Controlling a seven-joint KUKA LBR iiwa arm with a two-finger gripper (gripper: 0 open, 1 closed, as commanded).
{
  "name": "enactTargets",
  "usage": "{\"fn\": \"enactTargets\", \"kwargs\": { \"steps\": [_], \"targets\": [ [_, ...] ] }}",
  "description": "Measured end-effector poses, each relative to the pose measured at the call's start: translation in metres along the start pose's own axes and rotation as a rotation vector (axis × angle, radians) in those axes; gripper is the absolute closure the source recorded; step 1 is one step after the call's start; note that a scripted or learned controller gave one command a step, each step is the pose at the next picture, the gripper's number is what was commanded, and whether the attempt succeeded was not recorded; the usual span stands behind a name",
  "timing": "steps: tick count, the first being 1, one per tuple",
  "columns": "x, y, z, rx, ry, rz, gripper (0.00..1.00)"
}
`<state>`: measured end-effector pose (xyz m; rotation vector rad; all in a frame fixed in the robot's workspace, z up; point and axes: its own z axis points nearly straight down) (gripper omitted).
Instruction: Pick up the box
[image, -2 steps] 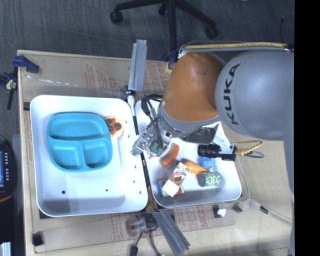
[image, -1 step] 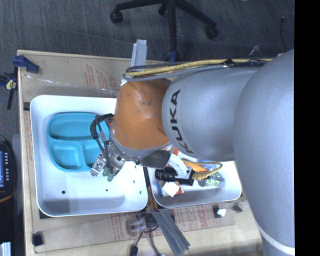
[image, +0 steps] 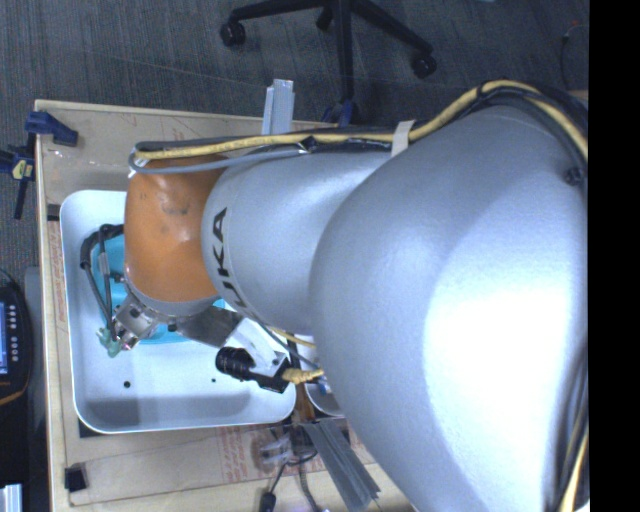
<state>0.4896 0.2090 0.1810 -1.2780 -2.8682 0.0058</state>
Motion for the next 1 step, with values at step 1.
{"fn": "enactTargets", "kwargs": {
  "steps": [1],
  "targets": [
    [-0.0582,-0.0712,0.0911,0.002,0.003,0.161,1.00]
  ]
}}
